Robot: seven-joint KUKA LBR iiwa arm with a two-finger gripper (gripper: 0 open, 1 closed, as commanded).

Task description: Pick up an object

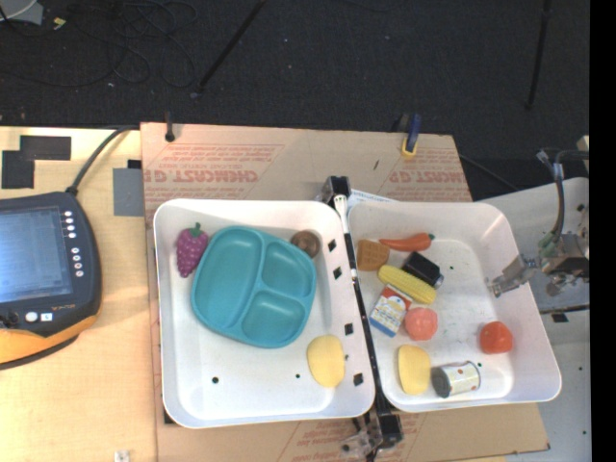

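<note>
- The gripper (507, 282) is at the right edge of the right bin (525, 378), above its rim; it holds nothing I can see.
- Near it, inside this bin, lies a red tomato (496, 337).
- The left bin (241, 402) has a teal plate (254, 286).

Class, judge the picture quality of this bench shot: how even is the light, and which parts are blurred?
Camera view: light falls evenly, with soft shadows in the left bin around the teal divided plate; the floor above is dark; the gripper at the right looks blurred.
</note>
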